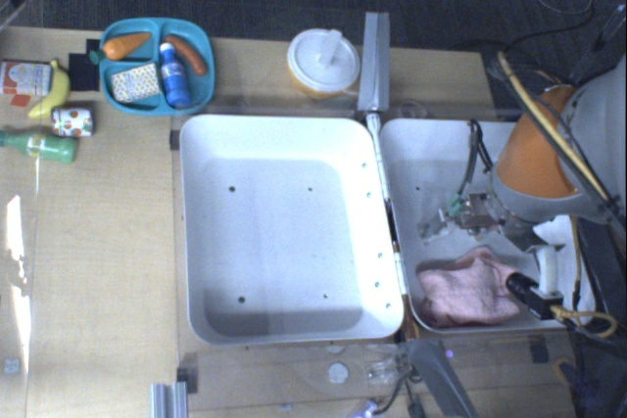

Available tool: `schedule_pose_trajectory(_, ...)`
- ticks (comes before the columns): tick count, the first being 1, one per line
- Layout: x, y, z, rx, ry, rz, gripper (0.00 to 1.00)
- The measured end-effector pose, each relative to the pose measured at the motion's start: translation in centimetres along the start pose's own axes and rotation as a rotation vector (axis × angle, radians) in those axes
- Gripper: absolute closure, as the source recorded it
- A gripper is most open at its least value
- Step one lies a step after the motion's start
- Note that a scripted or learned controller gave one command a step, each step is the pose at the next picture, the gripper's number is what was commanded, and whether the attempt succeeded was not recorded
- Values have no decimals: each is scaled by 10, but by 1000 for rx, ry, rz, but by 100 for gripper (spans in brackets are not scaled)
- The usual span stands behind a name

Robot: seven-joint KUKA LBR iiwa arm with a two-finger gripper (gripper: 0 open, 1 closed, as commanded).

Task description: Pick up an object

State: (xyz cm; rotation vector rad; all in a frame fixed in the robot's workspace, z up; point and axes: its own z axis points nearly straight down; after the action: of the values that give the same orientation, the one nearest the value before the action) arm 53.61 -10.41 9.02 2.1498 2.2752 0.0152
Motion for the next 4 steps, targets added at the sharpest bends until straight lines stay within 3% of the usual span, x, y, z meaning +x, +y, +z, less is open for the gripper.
schedule_pose_trajectory(1,-40,-31,0,-2,-3,-110,0)
schedule_pose_trajectory(2,-39,-28,-13,-11,-8,-114,100)
schedule_pose_trajectory(3,-39,-28,-13,-11,-8,-113,0)
schedule_pose_trajectory(4,-10,-30,-1,-1,-5,-204,0)
